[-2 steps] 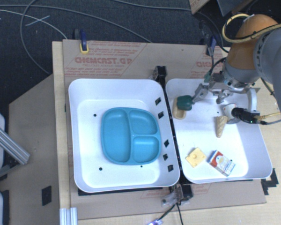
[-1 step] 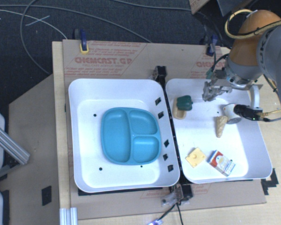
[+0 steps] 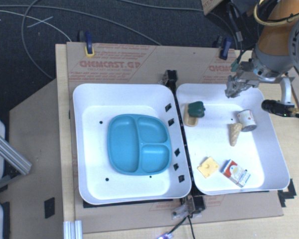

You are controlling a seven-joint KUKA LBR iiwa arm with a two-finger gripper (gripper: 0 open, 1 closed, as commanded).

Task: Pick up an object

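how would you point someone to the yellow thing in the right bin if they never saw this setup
Start at the right-hand shallow white bin, the one without the blue divided plate. Look along its near edge: the small flat yellow wedge like a cheese slice lies there, just left of the red and white packet. It is the only yellow item; the tan pieces sit farther back.

Small objects lying loose in the right bin [image 3: 274, 148]

A green piece [image 3: 196, 109] is sitting on a tan one [image 3: 191, 119] near the divider; a cup [image 3: 245, 119], cone [image 3: 234, 133], yellow block [image 3: 208, 167] and red-white packet [image 3: 236, 173] are lying apart.
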